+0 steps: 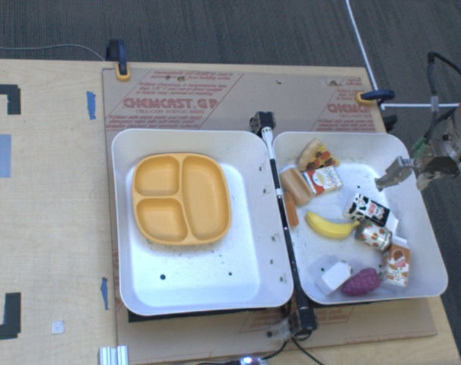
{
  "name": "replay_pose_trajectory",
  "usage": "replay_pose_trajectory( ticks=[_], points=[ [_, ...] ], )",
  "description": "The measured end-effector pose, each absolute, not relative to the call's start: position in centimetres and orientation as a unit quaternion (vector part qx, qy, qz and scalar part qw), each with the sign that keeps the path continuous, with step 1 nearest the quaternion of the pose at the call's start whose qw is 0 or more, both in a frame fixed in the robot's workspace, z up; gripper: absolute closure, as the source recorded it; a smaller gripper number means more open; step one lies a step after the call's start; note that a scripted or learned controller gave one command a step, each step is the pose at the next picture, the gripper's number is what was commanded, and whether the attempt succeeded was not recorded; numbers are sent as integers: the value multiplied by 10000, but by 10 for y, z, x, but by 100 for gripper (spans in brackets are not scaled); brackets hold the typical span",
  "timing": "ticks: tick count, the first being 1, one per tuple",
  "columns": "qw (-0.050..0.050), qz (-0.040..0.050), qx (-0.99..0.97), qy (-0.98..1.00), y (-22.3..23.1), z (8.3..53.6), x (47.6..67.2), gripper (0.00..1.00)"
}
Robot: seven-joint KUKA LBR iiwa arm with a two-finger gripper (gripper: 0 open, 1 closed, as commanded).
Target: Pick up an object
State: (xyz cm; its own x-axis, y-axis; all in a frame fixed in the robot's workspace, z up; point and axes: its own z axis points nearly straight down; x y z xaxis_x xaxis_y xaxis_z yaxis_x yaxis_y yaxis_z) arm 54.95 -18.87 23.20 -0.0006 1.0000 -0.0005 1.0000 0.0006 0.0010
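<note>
Two bins sitting side by side: left bin holding one yellow plate; right bin holding one banana, one purple piece, several small packets. Gripper hovering over right bin's far edge, grasping nothing; finger spread impossible to tell.

A yellow-orange plastic plate with three compartments is lying flat in the left shallow white bin, towards its far left corner. This bin is sitting edge to edge with the right shallow white bin, and a black clamp is gripping their far rims where they meet. Both bins are resting on a brown printed cardboard sheet, which two yellow-and-blue clamps are pinning at its far corners. The sheet is covering a pale wooden bench bearing a blue tape strip and black tape corner marks. A thin white cable is running across grey carpet.
</note>
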Motion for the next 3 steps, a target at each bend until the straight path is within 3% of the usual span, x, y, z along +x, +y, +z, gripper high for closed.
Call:
replay_pose_trajectory(
  ticks=[1, 2, 3],
  points=[
    [6, 3, 7070, 7072, -187, 101, 561, 0],
    [57, 28, 7070, 7072, -191, 89, 508, 0],
    [103, 19, 7084, 7057, -128, 89, 483, 0]
  ],
)
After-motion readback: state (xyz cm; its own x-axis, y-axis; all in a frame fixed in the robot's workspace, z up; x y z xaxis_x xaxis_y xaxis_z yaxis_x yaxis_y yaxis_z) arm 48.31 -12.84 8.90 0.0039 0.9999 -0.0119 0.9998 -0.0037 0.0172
